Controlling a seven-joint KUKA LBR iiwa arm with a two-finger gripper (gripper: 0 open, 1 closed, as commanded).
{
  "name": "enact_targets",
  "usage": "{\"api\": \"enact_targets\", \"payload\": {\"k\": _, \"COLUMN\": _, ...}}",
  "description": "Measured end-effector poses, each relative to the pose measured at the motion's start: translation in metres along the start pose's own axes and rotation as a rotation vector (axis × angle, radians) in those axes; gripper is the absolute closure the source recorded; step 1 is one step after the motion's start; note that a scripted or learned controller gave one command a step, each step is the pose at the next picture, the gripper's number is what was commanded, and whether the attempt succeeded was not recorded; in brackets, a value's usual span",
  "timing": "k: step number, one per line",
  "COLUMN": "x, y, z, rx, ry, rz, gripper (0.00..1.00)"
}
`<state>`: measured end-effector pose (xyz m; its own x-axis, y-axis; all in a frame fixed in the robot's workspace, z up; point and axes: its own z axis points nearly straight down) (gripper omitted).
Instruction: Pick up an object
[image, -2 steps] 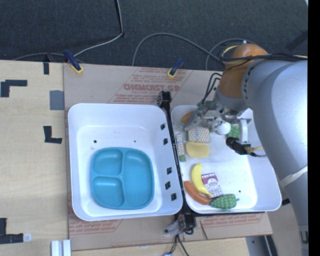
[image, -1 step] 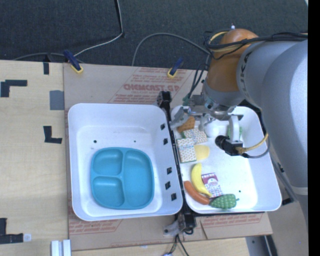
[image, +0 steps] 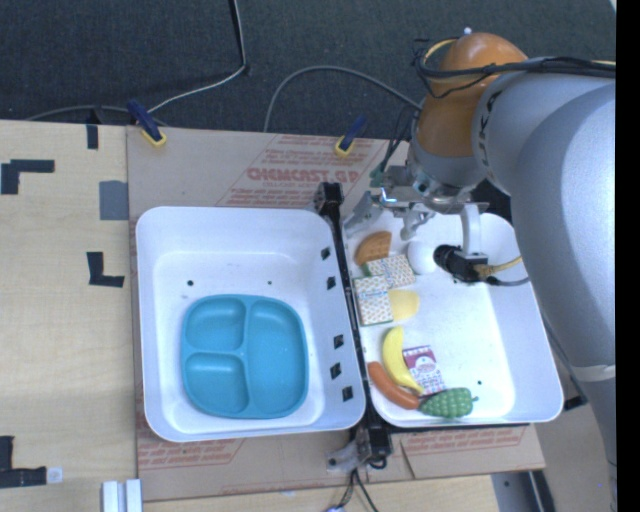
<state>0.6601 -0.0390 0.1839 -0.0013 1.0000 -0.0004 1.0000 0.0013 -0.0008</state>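
Note:
My gripper (image: 411, 222) hangs over the far end of the right bin (image: 500, 330), under the orange band of the arm. Just below it lie a brown bun (image: 375, 246) and a small white round object (image: 422, 261). Nearer the divider lie two checkered pieces (image: 392, 270) (image: 373, 301) and a pale yellow slice (image: 404, 303). Towards the front of this bin are a banana (image: 394, 357), a small red and white packet (image: 423, 368), an orange sausage-like piece (image: 392, 386) and a green knobbly item (image: 447, 403). Nothing shows in the gripper.
The left bin (image: 170, 250) holds a blue divided plate (image: 245, 356). A black divider strip (image: 340, 300) runs between the bins. A black cable piece (image: 460, 264) hangs from the wrist over the right bin. The grey arm covers the right side.

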Motion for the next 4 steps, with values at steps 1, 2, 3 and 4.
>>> {"api": "enact_targets", "payload": {"k": 1, "x": -0.013, "y": 0.008, "z": 0.0, "rx": 0.0, "ry": -0.001, "rz": 0.0, "gripper": 0.0}}
{"api": "enact_targets", "payload": {"k": 2, "x": -0.01, "y": 0.008, "z": 0.0, "rx": 0.0, "ry": -0.001, "rz": 0.001, "gripper": 0.0}}
{"api": "enact_targets", "payload": {"k": 3, "x": -0.006, "y": -0.069, "z": 0.0, "rx": 0.001, "ry": 0.0, "rz": 0.001, "gripper": 0.0}}
{"api": "enact_targets", "payload": {"k": 4, "x": -0.026, "y": -0.132, "z": 0.0, "rx": 0.001, "ry": 0.0, "rz": 0.001, "gripper": 0.0}}
